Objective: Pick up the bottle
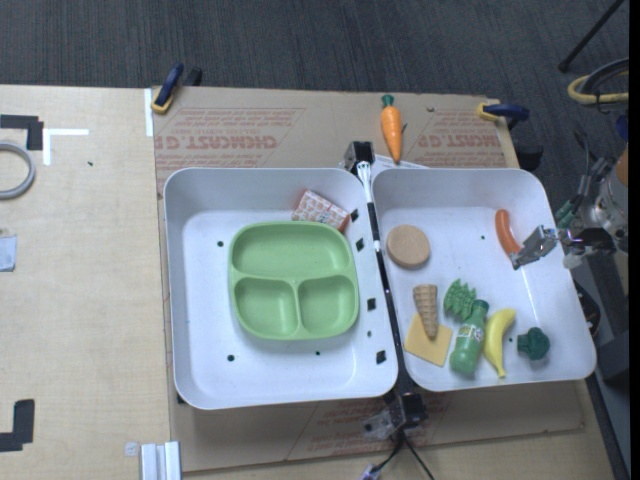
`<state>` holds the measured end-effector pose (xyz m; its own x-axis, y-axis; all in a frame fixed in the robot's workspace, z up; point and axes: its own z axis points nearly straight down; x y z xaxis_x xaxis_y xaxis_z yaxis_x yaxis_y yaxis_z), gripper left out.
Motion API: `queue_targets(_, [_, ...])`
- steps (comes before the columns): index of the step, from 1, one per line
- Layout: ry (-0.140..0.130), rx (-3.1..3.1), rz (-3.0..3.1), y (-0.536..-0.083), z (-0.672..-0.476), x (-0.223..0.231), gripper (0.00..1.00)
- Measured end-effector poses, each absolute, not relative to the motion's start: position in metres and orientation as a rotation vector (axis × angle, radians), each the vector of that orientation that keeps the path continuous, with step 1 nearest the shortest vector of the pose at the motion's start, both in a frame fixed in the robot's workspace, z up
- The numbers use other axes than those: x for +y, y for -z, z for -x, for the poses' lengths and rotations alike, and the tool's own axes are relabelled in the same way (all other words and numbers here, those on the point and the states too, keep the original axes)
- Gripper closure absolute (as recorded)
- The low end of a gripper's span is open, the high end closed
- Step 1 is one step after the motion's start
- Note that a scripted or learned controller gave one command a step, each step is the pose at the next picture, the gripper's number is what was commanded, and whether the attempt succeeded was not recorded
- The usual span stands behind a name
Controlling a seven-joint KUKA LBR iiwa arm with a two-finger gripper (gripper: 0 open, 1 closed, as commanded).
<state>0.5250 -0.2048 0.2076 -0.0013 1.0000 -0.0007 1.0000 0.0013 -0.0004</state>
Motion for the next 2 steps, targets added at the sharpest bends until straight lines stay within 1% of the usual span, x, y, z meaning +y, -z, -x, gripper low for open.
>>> queue_targets(1, [0.002, 2.224, -2.217, -0.217, -0.525, -0.205, 1.00])
queue_targets(2, [0.001, 2.254, -2.188, -0.200, -0.484, -0.213, 1.00])
